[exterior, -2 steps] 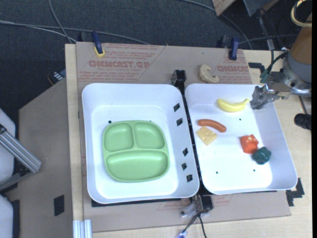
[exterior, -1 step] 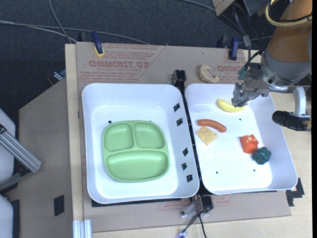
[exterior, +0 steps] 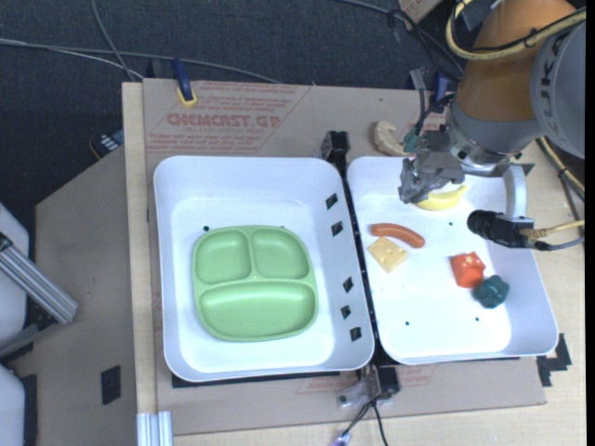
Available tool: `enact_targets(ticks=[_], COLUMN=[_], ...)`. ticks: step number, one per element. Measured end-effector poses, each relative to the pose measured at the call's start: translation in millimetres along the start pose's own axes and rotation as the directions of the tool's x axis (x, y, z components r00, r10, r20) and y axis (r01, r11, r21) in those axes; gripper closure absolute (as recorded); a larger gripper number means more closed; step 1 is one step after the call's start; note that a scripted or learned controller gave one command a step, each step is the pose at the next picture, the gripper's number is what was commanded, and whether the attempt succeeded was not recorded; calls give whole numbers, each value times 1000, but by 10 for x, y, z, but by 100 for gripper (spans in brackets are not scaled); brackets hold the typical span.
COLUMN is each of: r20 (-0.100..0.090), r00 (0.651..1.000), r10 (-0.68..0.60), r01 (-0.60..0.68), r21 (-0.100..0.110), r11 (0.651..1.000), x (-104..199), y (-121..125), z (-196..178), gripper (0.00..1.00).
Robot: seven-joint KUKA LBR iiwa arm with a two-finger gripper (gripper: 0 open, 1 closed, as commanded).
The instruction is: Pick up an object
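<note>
One pincer (exterior: 420, 190), low over the right bin (exterior: 521, 342), directly against a yellow object (exterior: 444, 198) at the bin's far side; finger state cannot be told, and no grasp is evident. Same bin: orange sausage piece (exterior: 398, 235), yellow wedge (exterior: 388, 254), red block (exterior: 468, 268), dark green lump (exterior: 492, 291). Left bin (exterior: 177, 249): green divided tray (exterior: 254, 282). Both bins rest on a cardboard-covered bench (exterior: 232, 119); cables cross the dark floor (exterior: 56, 110).

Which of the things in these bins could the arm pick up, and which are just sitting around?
Could be picked up, right bin: yellow piece under the gripper, sausage, cheese wedge, red block, green lump.

Sitting around: green divided tray in the left bin, cardboard sheet, blue-and-yellow clamp.
</note>
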State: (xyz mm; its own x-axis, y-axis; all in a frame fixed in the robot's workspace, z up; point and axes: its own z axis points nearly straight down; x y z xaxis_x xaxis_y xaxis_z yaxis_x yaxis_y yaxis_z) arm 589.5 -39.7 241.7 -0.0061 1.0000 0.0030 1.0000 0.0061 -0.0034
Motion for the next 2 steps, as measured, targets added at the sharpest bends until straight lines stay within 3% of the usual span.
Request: enact_targets(ticks=[2], r20=[0], r00=[1000], r10=[0], r01=[0], r21=[-3], r11=[1000], x=[1126], y=[-88], z=[30], gripper=[100])
